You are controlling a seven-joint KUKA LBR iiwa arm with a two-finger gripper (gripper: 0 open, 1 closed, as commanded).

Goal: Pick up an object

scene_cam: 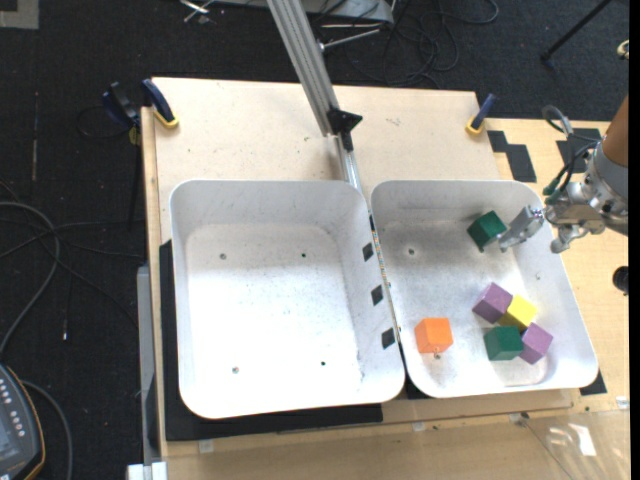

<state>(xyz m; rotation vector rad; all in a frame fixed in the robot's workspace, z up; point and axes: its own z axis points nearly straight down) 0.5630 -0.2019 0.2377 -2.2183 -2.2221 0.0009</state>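
The right bin (420, 213) holds several small blocks. A dark green block (487, 230) lies at its far right. An orange block (434, 335) sits near the front. A purple block (492, 303), a yellow block (521, 312), a second green block (503, 343) and another purple block (536, 341) cluster at the front right. My gripper (542, 231) hangs over the bin's right rim, open, with nothing between its fingers. Its left finger (520, 228) stands just right of the dark green block.
The left bin (260, 268) lies beside the right one, and their rims meet at the middle. A slanted metal pole (305, 53) rises from the far side between them. Yellow clamps (160, 108) grip the board's back corners.
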